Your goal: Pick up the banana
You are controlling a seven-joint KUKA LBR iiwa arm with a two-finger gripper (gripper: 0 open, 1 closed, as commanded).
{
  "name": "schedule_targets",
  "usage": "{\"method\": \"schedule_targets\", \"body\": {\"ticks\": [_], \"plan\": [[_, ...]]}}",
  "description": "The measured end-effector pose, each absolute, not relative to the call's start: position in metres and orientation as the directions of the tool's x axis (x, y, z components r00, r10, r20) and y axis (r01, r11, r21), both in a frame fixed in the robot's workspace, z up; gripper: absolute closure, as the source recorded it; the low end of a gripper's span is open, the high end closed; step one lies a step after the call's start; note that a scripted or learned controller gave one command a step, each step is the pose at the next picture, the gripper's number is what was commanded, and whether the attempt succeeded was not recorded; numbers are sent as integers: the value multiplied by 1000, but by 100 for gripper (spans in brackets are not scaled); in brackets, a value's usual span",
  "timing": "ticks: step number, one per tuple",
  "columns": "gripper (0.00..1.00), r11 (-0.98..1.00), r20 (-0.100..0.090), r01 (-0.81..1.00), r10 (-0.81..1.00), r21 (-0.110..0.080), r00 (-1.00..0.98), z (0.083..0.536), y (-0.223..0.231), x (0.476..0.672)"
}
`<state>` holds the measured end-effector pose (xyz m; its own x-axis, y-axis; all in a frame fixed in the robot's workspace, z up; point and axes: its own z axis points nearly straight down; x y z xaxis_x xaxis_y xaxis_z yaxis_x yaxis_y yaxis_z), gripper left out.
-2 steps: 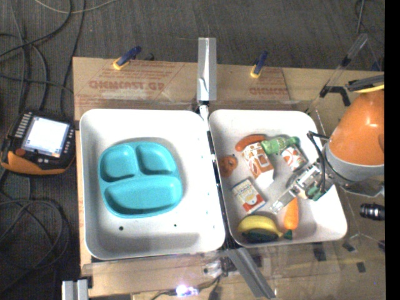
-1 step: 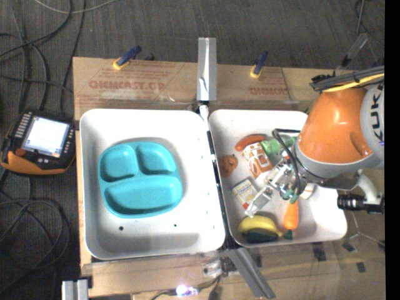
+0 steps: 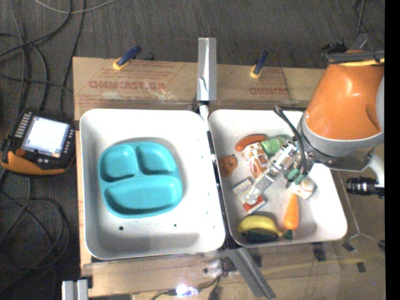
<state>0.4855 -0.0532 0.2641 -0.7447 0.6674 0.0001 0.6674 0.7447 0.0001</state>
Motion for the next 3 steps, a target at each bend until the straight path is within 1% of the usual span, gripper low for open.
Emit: {"method": "schedule_targets", "body": {"ticks": [1,2,3], "plan": [[0,687,4,727,727,-4,-687,182,-76,483],[0,769,1,639,639,0,-769,249,-64,485],[0,884,-1,467,467,-1,-884,380,-88,489]]}}
